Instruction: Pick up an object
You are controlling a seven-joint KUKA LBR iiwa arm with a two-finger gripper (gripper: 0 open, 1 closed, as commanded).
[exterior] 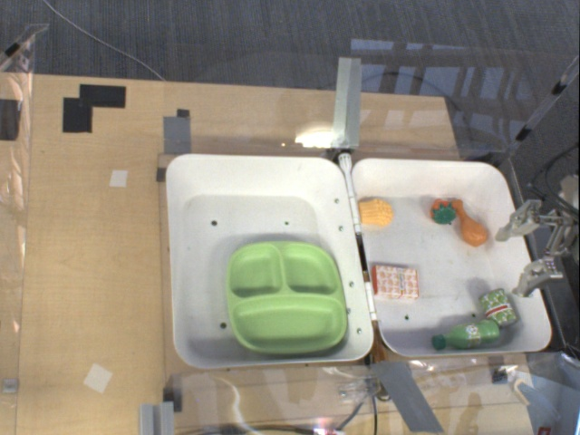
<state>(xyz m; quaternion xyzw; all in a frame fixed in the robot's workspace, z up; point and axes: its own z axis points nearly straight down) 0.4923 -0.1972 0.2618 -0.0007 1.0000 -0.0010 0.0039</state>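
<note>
Camera view — gripper (pixel 535 243) beside carrot (pixel 462 223).

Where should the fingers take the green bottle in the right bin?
Grip the green bottle across its labelled body, coming straight down from above. It lies on its side near the right bin's front wall, cap pointing left, so the fingers should probably close front to back. The small can crowds its right end.

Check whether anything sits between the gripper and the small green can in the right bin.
Nothing visible does. The gripper sits at the right bin's right edge, with the small green can just below-left of it. The carrot lies off to the gripper's upper left.
</note>
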